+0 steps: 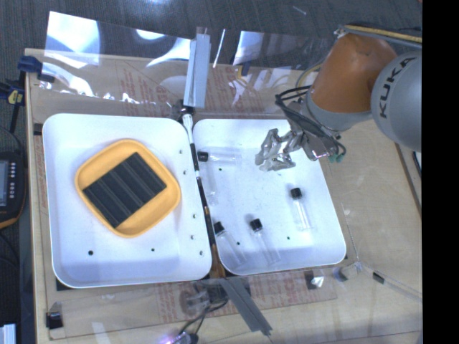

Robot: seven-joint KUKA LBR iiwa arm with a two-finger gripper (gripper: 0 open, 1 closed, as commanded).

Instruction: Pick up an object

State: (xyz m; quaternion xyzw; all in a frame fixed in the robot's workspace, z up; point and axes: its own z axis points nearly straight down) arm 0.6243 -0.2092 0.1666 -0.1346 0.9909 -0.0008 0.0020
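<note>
My gripper [275, 158] hangs over the upper middle of the right bin [326, 246], its metal fingers pointing down and left. Nothing shows between them. Several clear vials with black caps lie in this bin: one [299, 205] to the lower right of the gripper, one [259, 235] near the bin's front, one [219, 228] by the left wall, and one [215, 155] at the upper left. In the left bin [61, 256] lies a yellow-orange sponge with a dark ribbed face [128, 185].
A metal divider bar [196, 70] stands upright behind the seam between the bins. Clear plastic sheeting [107, 41] runs along the back of the bench. The arm's orange band [348, 70] looms over the right bin's far right corner.
</note>
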